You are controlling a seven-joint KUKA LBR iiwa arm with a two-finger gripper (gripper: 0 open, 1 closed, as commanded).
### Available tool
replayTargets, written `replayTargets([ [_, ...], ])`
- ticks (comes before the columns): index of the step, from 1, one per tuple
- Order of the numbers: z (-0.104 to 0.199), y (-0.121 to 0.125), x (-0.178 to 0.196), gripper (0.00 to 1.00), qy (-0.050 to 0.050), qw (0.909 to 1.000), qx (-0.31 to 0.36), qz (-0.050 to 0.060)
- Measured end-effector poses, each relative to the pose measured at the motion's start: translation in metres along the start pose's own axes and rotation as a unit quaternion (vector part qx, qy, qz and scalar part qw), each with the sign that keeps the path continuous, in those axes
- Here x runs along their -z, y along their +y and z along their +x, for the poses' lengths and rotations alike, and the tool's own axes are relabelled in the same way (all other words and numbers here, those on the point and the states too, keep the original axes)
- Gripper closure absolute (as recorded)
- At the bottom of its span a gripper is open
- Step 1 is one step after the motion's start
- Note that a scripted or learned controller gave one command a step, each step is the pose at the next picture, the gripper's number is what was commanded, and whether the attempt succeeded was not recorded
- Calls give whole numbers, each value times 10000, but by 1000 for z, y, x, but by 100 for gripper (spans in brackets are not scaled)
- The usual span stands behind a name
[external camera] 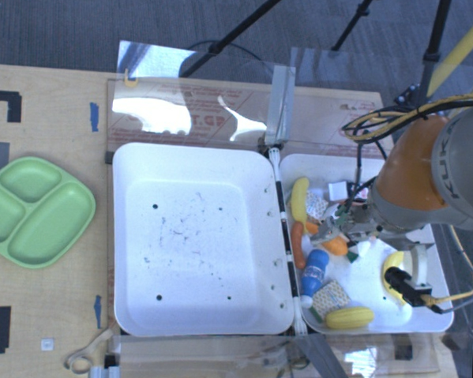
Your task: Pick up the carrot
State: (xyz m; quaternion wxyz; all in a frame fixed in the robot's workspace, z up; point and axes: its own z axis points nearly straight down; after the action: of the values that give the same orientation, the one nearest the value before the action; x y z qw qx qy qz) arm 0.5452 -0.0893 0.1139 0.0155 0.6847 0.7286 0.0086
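The carrot is a slim orange piece lying lengthwise along the left wall of the right bin, between a yellow banana and a blue bottle. My gripper hangs low over the middle of that bin, a short way to the right of the carrot. A small rounded orange object sits just below the gripper. Nothing shows as lifted out of the bin.
A patterned pouch and a yellow oblong fruit lie at the right bin's front. The left bin stands beside it, sharing a divider. A green sectioned plate rests on the bench at far left.
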Motion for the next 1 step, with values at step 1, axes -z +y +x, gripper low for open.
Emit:
replayTargets([
  [1,-29,25,-7,0,-54,9747,2234,-54],
])
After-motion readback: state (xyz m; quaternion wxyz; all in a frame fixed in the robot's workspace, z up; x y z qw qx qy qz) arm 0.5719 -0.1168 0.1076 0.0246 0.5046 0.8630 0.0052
